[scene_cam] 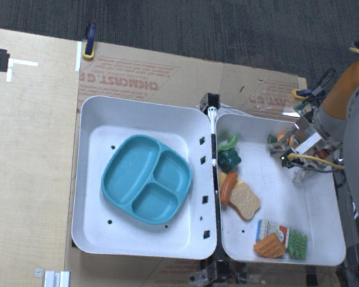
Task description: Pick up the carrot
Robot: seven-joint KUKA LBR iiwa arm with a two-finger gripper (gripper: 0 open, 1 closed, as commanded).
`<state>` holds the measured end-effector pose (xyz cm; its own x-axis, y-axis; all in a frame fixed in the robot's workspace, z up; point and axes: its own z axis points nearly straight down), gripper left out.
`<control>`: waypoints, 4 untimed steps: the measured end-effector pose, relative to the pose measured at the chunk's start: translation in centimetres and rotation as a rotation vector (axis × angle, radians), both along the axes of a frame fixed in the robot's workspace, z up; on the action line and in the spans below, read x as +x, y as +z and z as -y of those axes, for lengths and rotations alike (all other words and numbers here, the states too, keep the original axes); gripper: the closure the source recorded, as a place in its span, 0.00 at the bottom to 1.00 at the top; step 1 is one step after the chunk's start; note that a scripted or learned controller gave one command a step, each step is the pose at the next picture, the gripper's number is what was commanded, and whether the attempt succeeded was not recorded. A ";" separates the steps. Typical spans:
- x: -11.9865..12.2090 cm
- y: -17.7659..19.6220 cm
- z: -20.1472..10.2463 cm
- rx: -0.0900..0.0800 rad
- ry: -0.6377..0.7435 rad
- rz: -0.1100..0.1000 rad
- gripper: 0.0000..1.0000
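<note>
The carrot (pixel 227 186), a long orange-red piece, lies along the left wall of the right bin (pixel 328 211), just below a dark green piece (pixel 228 158). A slice of bread (pixel 245 201) touches its right side. My gripper (pixel 294 155) hangs over the upper right part of the same bin, well to the right of the carrot and farther back. Wires and small parts clutter the gripper's tip. Nothing from the bin shows in it.
A blue divided plate (pixel 146 178) lies in the left bin (pixel 86 180). A light green piece (pixel 228 141) sits at the right bin's back left. Near its front edge are a small printed box (pixel 270 231), a ridged orange piece (pixel 269 248) and a green piece (pixel 297 244).
</note>
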<state>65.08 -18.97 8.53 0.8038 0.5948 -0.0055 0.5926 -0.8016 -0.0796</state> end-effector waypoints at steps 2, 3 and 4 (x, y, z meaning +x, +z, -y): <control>0.0 4.7 2.8 -0.056 -0.051 0.048 0.00; -1.7 7.2 -4.0 -0.065 -0.256 0.038 0.00; 0.0 2.9 -2.6 -0.067 -0.327 0.049 0.00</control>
